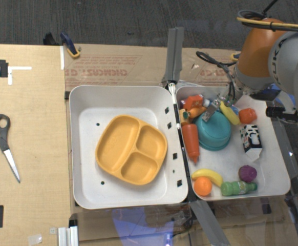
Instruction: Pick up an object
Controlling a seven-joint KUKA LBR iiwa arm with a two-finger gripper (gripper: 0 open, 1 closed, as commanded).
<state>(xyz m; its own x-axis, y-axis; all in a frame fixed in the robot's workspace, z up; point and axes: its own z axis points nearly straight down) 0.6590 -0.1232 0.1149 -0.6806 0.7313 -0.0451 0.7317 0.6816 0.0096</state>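
The gripper (210,110) was seen just above the teal bowl's (214,132) far rim; its grasp could not be told.

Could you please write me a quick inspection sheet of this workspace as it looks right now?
Surface: two white bins side by side, left bin and right bin, on a cardboard-covered bench.
Job's things: in the right bin, a teal bowl, carrot, banana, orange, green bottle, purple fruit, milk carton, red tomato.
Clutter: yellow divided plate in the left bin; scissors on the bench.
Grippers: pincer low over the teal bowl's rim; finger state unclear.
Cables: black cable beside the arm.
Surroundings: dark floor beyond the bench.
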